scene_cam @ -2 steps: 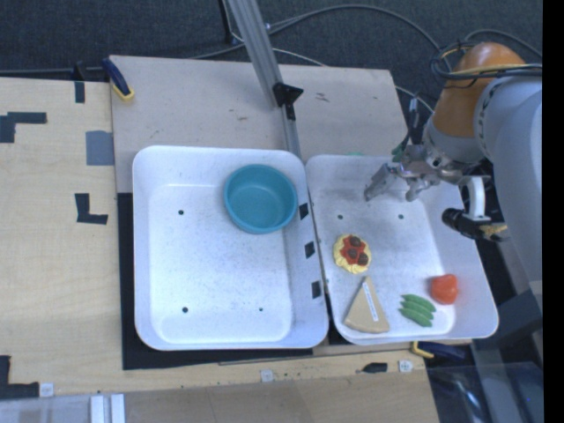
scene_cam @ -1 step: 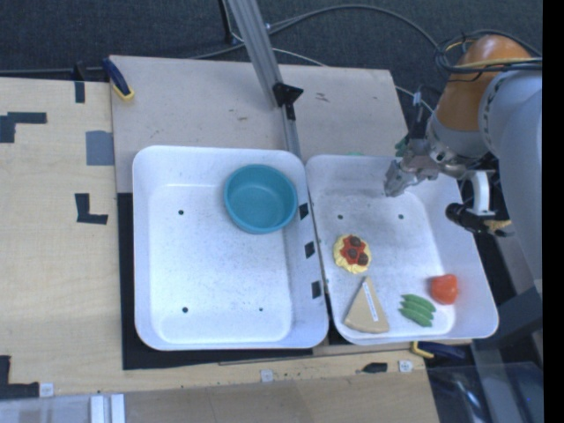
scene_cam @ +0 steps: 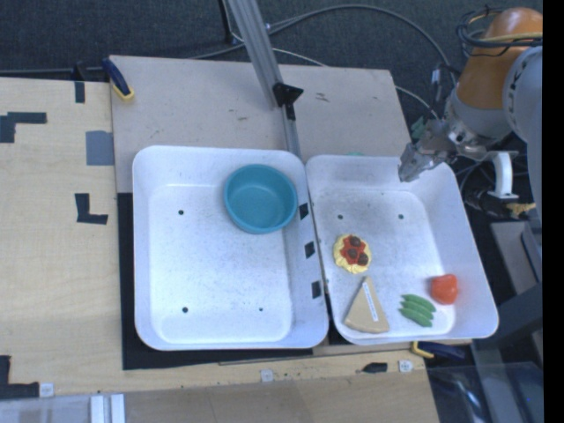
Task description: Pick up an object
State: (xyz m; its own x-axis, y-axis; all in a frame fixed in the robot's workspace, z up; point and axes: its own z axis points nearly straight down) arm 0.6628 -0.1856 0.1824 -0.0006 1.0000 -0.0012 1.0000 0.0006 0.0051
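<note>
The right bin (scene_cam: 458, 227) holds a small yellow pizza toy with red toppings (scene_cam: 352, 253), a tan sandwich wedge (scene_cam: 367, 308), a green pea pod (scene_cam: 418, 308) and a red tomato-like piece (scene_cam: 444, 287). In the left bin (scene_cam: 167, 263) sits a blue bowl (scene_cam: 260, 198), near its far right corner. My gripper (scene_cam: 412, 167) hangs over the far right corner of the right bin, well above and behind the toys. It looks shut, with nothing between its fingers.
A grey metal pole (scene_cam: 264, 51) slants down from the top to the gap between the bins. Black cables (scene_cam: 379, 20) loop behind the right bin. A yellow and blue clamp (scene_cam: 117, 78) lies at the board's far left corner.
</note>
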